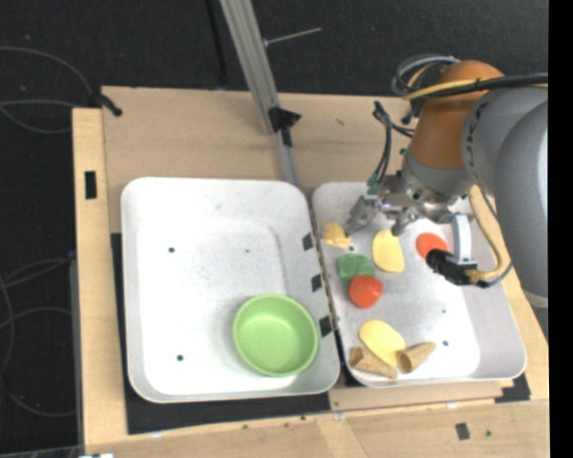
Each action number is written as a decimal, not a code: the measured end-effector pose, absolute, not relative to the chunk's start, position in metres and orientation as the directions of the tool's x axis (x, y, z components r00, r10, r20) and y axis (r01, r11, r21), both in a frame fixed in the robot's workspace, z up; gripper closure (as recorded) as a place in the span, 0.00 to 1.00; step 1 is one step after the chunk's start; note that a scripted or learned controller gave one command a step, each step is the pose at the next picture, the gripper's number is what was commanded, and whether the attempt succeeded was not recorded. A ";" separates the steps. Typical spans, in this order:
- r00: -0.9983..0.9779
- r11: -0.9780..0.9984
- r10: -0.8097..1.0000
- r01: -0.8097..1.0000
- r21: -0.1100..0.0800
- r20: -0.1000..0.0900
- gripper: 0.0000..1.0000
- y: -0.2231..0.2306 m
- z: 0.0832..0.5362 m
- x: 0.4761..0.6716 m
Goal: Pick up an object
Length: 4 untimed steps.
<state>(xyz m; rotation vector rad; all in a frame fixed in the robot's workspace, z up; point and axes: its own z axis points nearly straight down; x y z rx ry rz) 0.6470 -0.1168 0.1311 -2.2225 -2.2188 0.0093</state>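
In the right bin (pixel 501 337), two cones (pixel 393 360) and a yellow piece (pixel 380 335) lie at the near edge; farther in, a red tomato (pixel 366 291), green piece (pixel 353 266) and pale yellow piece (pixel 389 252); the gripper (pixel 382 218) hangs just beyond, fingers spread, pinching nothing; the left bin (pixel 191 227) holds a green bowl (pixel 275 334) with open floor around.

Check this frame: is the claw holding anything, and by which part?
Nothing is held. The claw hangs over the right bin near its far edge, above the toy food pieces, with nothing between its fingers.
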 end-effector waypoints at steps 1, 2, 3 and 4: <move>0.003 -0.003 1.000 1.000 0.004 -0.003 0.00 -0.119 0.104 0.649; 0.005 -0.005 1.000 1.000 0.010 -0.002 1.00 -0.120 0.118 0.651; -0.003 0.003 1.000 1.000 0.008 0.000 1.00 -0.122 0.180 0.660; -0.003 0.003 1.000 1.000 0.005 0.000 1.00 -0.123 0.215 0.661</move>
